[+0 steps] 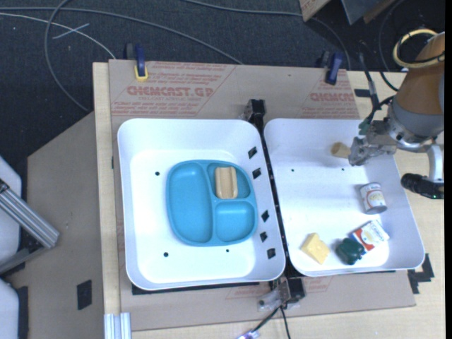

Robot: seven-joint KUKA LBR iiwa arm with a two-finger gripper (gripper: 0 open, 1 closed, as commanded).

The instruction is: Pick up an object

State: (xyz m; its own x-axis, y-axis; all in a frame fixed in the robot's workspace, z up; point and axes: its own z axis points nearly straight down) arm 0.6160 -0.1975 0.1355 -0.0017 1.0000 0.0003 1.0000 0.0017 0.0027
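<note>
A blue tray holds a tan block in the left bin.

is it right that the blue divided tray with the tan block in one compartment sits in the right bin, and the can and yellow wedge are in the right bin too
Not quite. The camera view shows the blue divided tray with the tan block in the left bin, not the right one. The can and yellow wedge are indeed in the right bin.

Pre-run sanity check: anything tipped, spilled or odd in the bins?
Nothing spilled or damaged. Only oddity: the small can in the right bin lies on its side. The blue tray sits slightly rotated in the left bin, the bread-like piece inside one compartment.
</note>
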